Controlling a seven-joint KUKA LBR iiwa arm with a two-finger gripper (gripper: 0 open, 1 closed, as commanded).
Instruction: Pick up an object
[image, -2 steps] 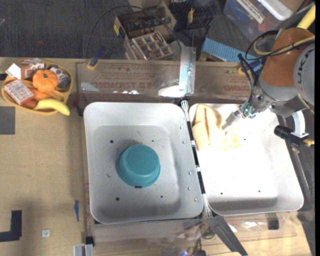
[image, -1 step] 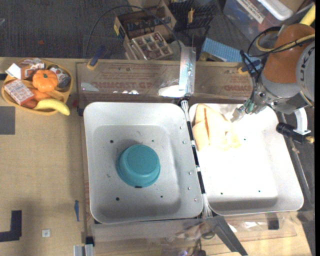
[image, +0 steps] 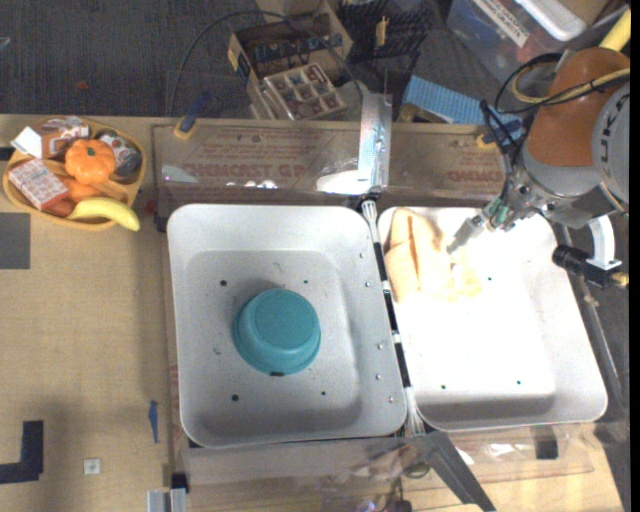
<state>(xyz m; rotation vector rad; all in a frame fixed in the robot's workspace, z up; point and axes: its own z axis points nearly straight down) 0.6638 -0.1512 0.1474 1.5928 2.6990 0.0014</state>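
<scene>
Camera view looks down for you on a worktop (image: 80, 380) carrying two shallow white bins side by side. Your left bin (image: 200, 250) holds a teal bowl (image: 278, 331), turned upside down and sitting a little below the middle of the bin floor, well apart from every wall. Your right bin (image: 520, 400) is very brightly lit; against its left wall lies a pale yellowish object (image: 402, 262), long and washed out by the glare, and you cannot tell what it is. A fainter pale patch shows on the floor just beside it. The grey arm with its orange band (image: 580, 95) reaches in from the upper right, and the claw (image: 462, 238) hangs over the upper part of the right bin, near the pale object but not touching it. Whether the claw is apart or together you cannot tell at this size, and nothing shows between its tips. At the far left of the worktop you see a basket (image: 20, 190) with a small pumpkin (image: 90, 160), a banana (image: 105, 212) and some packets
</scene>
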